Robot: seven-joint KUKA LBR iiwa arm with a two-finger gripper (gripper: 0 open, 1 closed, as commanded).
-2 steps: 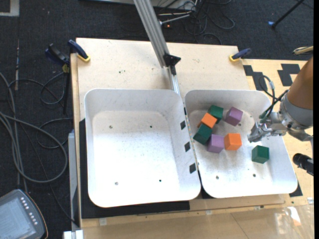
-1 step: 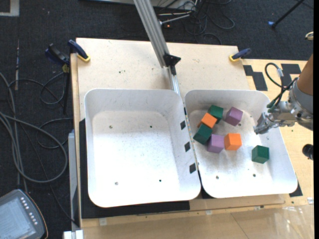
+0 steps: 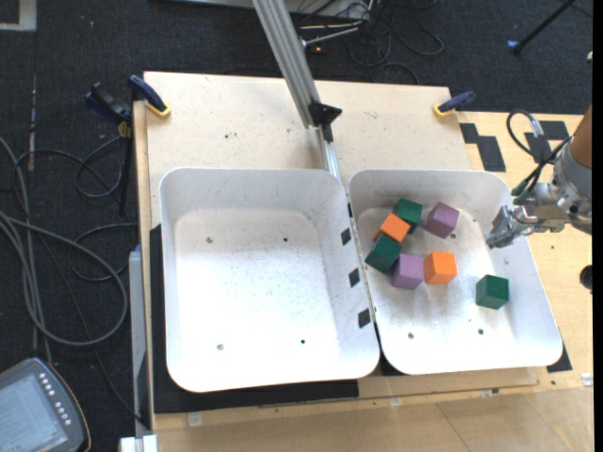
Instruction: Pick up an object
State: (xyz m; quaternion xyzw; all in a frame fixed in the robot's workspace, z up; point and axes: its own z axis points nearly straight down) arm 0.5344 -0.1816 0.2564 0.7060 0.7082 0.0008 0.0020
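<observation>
From where I stand, the grey two-finger gripper (image 3: 501, 228) hangs at the right rim of the right-hand shallow white plastic bin (image 3: 528, 342), with nothing visibly between its tips; whether they are spread or closed I cannot tell at this size. The left-hand white bin (image 3: 188, 196) sits just beside it.

The blocks lie in the right bin: a cluster of a dark green cube (image 3: 408, 212), a purple cube (image 3: 442, 219), an orange cube (image 3: 395, 227), a second green cube (image 3: 382, 251), a second purple cube (image 3: 408, 271) and a second orange cube (image 3: 440, 267), most of them touching. A lone dark green cube (image 3: 492, 291) sits apart, nearest the gripper (the easy choice, I'd say).

These look like small rigid blocks, probably light and unlikely to crush, though smooth faces could slip. I would close on two opposite flat sides of the lone cube, squarely, not across corners.
</observation>
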